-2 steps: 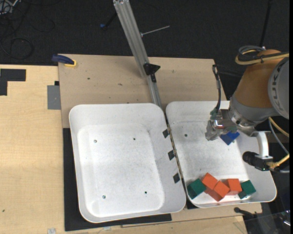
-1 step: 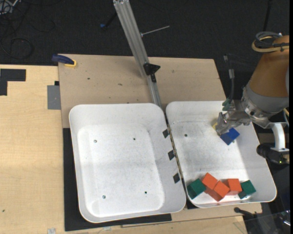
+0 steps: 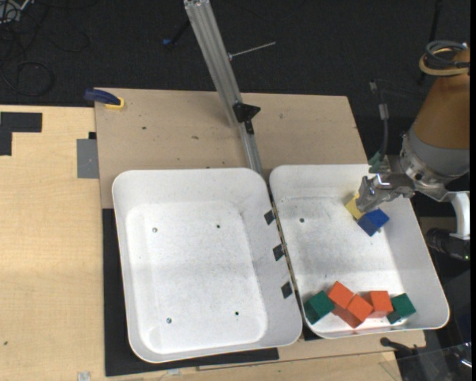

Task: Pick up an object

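Observation:
My gripper point(image 3: 370, 195) hangs over the upper right part of the right bin point(image 3: 325, 236), reaching in from the right. Directly under its tip lie a yellow block point(image 3: 354, 207) and a blue block point(image 3: 373, 222), touching each other. The gripper covers part of the yellow block. Whether either block is held cannot be made out from this angle. A cluster of blocks sits along the right bin's front edge: a green one point(image 3: 319, 305), orange ones point(image 3: 341, 294) point(image 3: 378, 302), a red-orange one point(image 3: 354, 313) and another green one point(image 3: 401, 306).
The left bin point(image 3: 143, 213) sits beside the right one, with black clips point(image 3: 278, 251) along the shared rim. A slanted aluminium bar point(image 3: 218, 62) rises behind the bins. The arm's grey and orange body point(image 3: 444, 125) stands at the right.

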Motion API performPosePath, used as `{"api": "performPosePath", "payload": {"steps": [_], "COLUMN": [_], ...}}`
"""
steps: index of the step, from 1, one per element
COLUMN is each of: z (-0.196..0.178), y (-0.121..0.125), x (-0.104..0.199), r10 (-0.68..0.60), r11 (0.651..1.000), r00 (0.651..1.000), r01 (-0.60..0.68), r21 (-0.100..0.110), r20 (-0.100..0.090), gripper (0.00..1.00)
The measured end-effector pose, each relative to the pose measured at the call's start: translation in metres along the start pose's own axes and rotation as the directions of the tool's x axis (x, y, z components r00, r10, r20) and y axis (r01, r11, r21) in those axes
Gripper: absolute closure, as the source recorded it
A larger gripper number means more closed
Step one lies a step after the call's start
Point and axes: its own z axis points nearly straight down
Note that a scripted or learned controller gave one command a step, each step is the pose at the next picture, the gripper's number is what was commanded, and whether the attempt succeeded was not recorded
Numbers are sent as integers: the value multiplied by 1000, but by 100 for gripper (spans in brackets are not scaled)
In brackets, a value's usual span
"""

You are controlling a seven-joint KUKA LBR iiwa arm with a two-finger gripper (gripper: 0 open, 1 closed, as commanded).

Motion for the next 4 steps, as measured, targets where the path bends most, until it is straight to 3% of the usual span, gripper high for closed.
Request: {"api": "performPosePath", "payload": {"steps": [1,3,4], "z": [13,3,21], "y": [9,32,36], "x": [44,148,203], "r10": [-1,-5,-4], "r11": [1000,1000,1000], "r00": [1000,1000,1000], "r01": [1,5,4], "r21": [5,2,6], "r20": [-2,-2,-1], "gripper": [100,100,100]}}
